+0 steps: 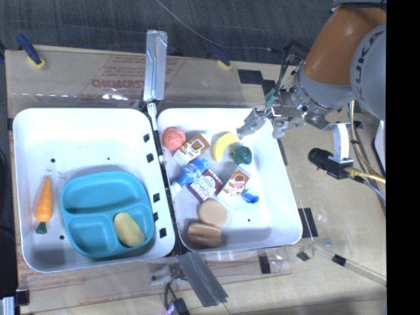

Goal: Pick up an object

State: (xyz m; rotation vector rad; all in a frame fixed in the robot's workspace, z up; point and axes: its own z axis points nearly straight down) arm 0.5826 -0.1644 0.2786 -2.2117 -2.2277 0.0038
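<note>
Grey claw (pixel 251 125), grip state unclear, hovers above yellow lemon (pixel 223 145) in crowded right bin (pixel 289 202); neighbours risk blocking grasp.

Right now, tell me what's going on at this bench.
A grey KUKA arm reaches in from the right, its gripper hovering over the right bin, just above the yellow object and the dark green one. Nothing is visibly held. That bin also holds a pink ball, small cartons and round brown pieces. The left bin holds a carrot and a blue tray with a yellow potato-like item.
</note>
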